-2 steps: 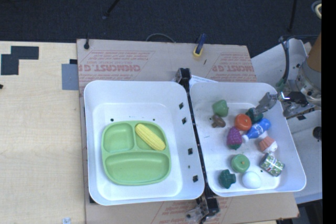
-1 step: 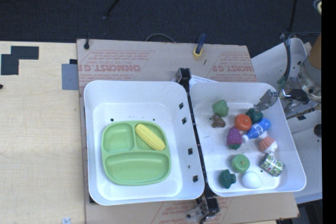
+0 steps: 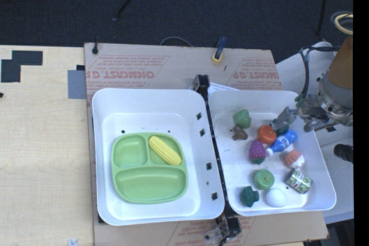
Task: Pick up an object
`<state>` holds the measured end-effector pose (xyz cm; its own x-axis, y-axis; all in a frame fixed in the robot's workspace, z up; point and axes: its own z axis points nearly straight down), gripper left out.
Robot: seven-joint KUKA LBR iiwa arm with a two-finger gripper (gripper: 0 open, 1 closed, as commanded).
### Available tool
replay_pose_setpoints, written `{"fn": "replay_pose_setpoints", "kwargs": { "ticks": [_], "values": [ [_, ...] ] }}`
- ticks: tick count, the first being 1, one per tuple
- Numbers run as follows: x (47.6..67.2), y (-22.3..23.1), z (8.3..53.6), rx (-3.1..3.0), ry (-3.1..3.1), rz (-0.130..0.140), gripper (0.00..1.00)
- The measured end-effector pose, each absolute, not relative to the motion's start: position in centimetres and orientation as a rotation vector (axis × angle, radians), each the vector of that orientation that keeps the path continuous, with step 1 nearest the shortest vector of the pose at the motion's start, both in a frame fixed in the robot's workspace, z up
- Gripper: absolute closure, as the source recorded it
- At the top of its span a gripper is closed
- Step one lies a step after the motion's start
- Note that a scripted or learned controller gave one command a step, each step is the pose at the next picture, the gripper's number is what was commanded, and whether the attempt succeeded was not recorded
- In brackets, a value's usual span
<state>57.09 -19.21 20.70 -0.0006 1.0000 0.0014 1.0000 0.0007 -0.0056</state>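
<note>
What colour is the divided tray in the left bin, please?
Light green, as seen in the camera view: divided tray.

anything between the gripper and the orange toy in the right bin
Nothing visible. The gripper hangs just up and right of the orange toy, with bare bin floor between. The blue bottle lies beside it, lower right.

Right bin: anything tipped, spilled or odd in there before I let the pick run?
Nothing spilled or damaged. The toys lie loosely jumbled inside the right bin: the blue bottle lies on its side against the orange piece, with the gripper just above them. The corn sits on the green tray.
</note>
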Motion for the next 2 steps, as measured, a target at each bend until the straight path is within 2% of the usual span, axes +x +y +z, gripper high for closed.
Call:
{"fn": "replay_pose_setpoints", "kwargs": {
  "ticks": [1, 2],
  "values": [
    [57.0, -18.8, 14.4, -2.217, -2.218, 0.004, 0.0],
    [57.7, -19.0, 11.3, -2.237, -2.233, -0.012, 0.0]
  ]
}}
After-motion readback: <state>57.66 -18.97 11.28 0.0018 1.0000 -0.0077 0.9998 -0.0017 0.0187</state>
